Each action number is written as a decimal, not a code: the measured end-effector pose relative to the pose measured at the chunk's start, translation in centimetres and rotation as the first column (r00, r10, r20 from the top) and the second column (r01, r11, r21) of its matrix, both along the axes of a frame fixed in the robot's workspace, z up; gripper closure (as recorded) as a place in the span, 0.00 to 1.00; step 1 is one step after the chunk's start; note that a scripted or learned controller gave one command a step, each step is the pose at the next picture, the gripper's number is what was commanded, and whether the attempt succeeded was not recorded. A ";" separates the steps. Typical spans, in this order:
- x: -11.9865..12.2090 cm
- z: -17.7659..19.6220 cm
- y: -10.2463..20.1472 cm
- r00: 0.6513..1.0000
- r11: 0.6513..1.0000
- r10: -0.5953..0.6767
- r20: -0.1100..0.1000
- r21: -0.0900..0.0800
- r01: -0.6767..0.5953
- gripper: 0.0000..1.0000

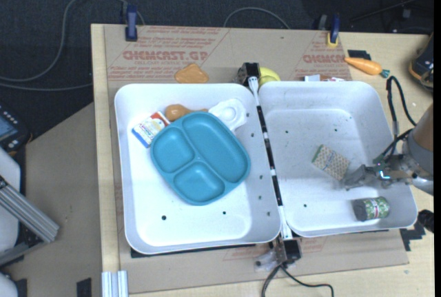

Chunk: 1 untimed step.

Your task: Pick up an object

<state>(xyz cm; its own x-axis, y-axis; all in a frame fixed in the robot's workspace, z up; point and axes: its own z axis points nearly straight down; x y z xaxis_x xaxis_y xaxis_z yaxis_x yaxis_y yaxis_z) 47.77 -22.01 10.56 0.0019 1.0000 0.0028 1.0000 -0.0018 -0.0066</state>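
In the right bin (pixel 303 116) lie a small patterned grey-green packet (pixel 330 160) and, nearer the front right corner, a green can (pixel 371 208) on its side. My gripper (pixel 357 177) reaches in from the right edge of this bin and sits low, just right of and below the packet and above the can. Nothing is visibly held in it. The left bin (pixel 138 206) holds a blue divided plate (pixel 199 157), a small white carton (pixel 149 129), a brown rounded thing (pixel 177 111) and a white cup (pixel 228 113).
The arm (pixel 420 158) crosses the right bin's right wall. Behind the bins on the bench lie an orange lump (pixel 191 73), a yellow thing (pixel 267 75) and a toy carrot (pixel 364 66). Blue clamps (pixel 130 21) hold the board's far edge.
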 end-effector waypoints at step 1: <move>0.2 1.5 0.0 1.000 1.000 0.001 0.008 -0.004 -0.001 1.00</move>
